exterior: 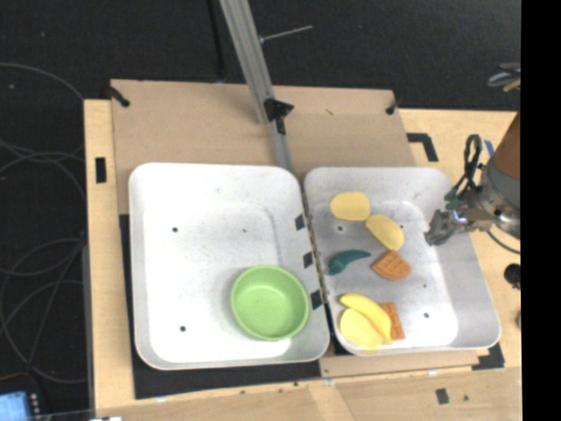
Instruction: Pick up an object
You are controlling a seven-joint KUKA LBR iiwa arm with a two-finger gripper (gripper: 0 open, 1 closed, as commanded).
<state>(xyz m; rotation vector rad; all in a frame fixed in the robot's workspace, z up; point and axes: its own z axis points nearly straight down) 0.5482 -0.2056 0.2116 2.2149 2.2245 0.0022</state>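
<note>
Overhead, two white bins were seen side by side, with the arm reaching in from the right.

The gripper (441, 230) was positioned over the right bin (438, 318), near its right wall, apart from every object; how far it was opened could not be told, and nothing could be seen held in it. Two yellow pieces (350, 206) (385, 231) were laid near the bin's top, a teal piece (347, 260) and an orange waffle (391, 267) below them, and two more yellow pieces (360, 326) at the bottom. A green bowl (269, 302) was set in the left bin (188, 226).
</note>
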